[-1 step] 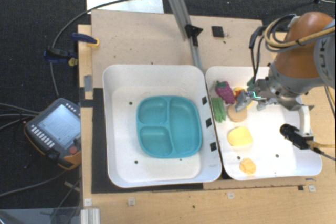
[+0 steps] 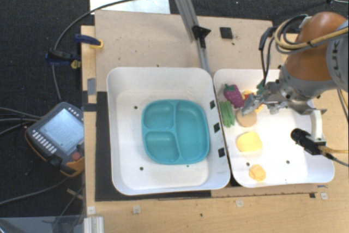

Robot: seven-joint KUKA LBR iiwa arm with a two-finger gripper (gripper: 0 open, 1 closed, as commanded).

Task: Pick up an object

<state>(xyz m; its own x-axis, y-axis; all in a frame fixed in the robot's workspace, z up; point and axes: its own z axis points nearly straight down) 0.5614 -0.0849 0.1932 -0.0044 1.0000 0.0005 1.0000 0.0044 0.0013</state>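
Over in the left bin [image 2: 122, 117] sits a teal divided tray [image 2: 175, 131], flat and square to the bin walls, well apart from anything the arm is busy with. Crossing the divide into the right bin [image 2: 283, 172], the first thing along its left wall is a green pod-like piece [image 2: 227, 113], lying lengthwise along that wall, and just above it a purple toy with a green cap [image 2: 234, 95], tilted so its long axis runs from upper left to lower right. Right beside those comes a small tan round piece [image 2: 247, 118], and that is where the gripper [image 2: 252, 106] hangs, directly over its upper edge with something orange showing at the tip. From where I stand I cannot tell whether the tool is spread or pressed together, nor whether it touches the tan piece or only hovers over it. Below it, nearer the front of the bin, lie a pale yellow lump [image 2: 248, 142] and then a smaller orange-yellow piece [image 2: 257, 173], both apart from the tool. The arm [image 2: 313, 57] comes in from the right, so I judge the tan piece the likeliest target: it lies almost straight beneath the tip, a touch toward the bin front, and the move looks to be mostly a drop, with the purple toy crowding the left side.
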